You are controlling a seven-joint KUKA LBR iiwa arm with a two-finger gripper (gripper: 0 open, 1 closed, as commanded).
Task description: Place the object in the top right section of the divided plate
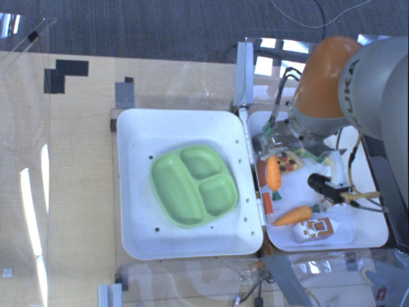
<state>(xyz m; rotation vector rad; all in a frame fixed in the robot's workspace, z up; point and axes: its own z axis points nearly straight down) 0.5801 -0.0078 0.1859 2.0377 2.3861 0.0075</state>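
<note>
While the arm [358, 82] overhangs the right bin [370, 235], carrots [273, 173] lie there

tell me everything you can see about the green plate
The green plate is pale green, smooth and plastic-looking, a rounded rectangle with three sunken sections: one long section along its left side and two smaller ones on its right, one above the other. It lies flat and slightly turned, near the middle of the left bin, resting on the bin floor. All three sections hold nothing, and nothing else touches it. The arm and the toys are over in the right bin.
</note>
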